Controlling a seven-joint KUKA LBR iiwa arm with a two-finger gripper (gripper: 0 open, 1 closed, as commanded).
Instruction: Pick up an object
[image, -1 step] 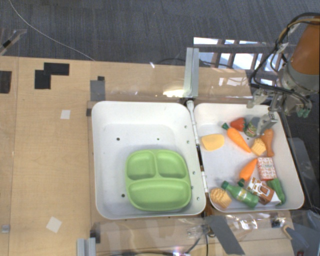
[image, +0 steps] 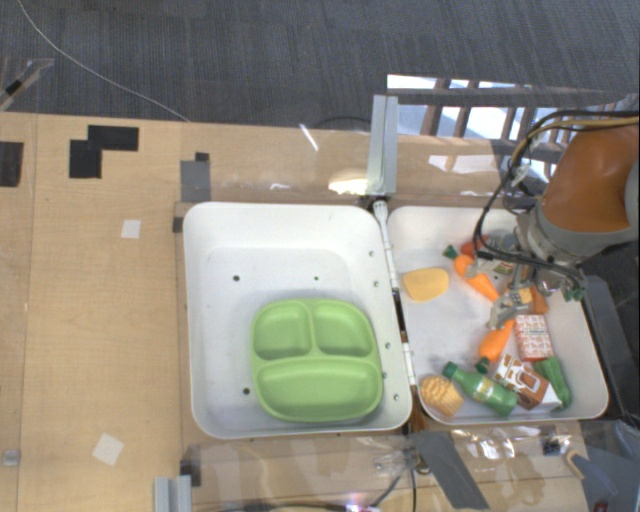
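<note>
The right bin (image: 420, 230) holds several toy foods. A yellow piece (image: 425, 284) lies at its left and two orange carrots (image: 472, 272) sit toward the back. A green bottle (image: 482, 389) and a tan bread-like piece (image: 441, 395) lie along the front. My gripper (image: 508, 305) hangs low over the middle right of this bin, under the grey and orange arm (image: 592, 190). It is just above an orange carrot (image: 494, 345) and beside a red and white packet (image: 532, 337). I see nothing lifted off the bin floor.
The left bin (image: 220, 250) carries a green divided plate (image: 316, 359). A brown and white box (image: 518, 378) and a dark green piece (image: 555, 382) crowd the right bin's front right corner. A metal post (image: 383, 150) stands behind the bins' shared wall.
</note>
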